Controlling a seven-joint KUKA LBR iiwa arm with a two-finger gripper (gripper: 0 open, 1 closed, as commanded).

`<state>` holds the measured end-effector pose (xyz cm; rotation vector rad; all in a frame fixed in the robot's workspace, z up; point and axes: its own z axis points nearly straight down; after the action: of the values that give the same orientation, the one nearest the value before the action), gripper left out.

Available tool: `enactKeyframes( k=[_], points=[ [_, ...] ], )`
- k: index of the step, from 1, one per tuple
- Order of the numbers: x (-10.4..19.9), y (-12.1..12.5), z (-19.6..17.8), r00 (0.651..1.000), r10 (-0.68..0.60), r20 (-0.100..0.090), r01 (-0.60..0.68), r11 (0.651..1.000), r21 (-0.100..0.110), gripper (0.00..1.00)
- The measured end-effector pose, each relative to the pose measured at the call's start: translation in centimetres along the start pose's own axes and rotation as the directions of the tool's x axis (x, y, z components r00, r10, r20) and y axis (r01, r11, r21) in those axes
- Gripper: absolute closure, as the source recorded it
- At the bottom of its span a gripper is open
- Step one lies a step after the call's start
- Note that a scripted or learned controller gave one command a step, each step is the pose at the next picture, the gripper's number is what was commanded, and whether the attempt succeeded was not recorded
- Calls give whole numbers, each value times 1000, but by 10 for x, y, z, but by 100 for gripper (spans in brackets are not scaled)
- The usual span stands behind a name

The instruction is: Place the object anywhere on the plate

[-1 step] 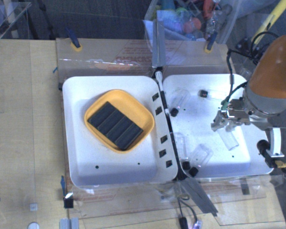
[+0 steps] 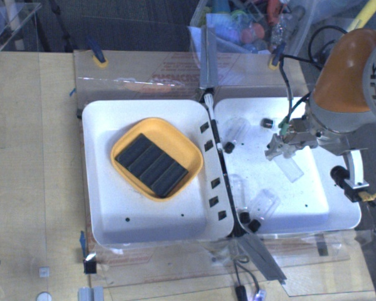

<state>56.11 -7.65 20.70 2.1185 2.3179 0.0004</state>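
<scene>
At the near side of the right bin [image 2: 313,213] a clear piece [image 2: 263,200] is lying, while the gripper [image 2: 283,148], its opening impossible to tell, is hanging farther back over the same bin. The dark ridged slab [image 2: 155,163] is lying on the yellow plate [image 2: 126,142] in the left bin, so any grasp at such glassy pieces is probably risking closing on nothing.

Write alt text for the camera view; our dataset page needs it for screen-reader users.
A dark ribbed rectangular object lies on a yellow plate in the left white bin. The grey and orange robot arm reaches in from the right, its gripper over the right white bin.
</scene>
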Motion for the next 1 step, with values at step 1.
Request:
enactKeyframes(
  k=[1],
  points=[
    [19, 38, 15, 994, -112, 0, 112, 994, -1, 100]
  ],
)
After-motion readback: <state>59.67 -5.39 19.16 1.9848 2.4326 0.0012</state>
